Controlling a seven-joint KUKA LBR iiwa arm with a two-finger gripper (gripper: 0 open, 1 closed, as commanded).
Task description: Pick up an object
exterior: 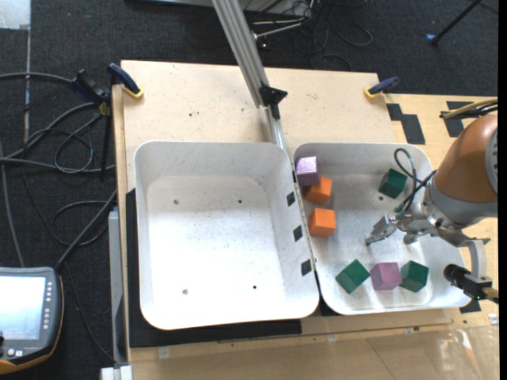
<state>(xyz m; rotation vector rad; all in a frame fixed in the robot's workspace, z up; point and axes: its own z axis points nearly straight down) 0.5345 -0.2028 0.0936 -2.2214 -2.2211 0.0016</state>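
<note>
I get an evenly lit, fairly bright view with soft light from overhead. The white bins (214, 236) run close to overexposed, so their walls lose detail. Shadows are faint and short; I see a dark strip under the left bin's near edge. The bench (206, 101) looks washed out and pale. The dark floor (55, 46) swallows detail around the cables. Focus is slightly soft everywhere, and the blocks' edges look fuzzy.
</note>
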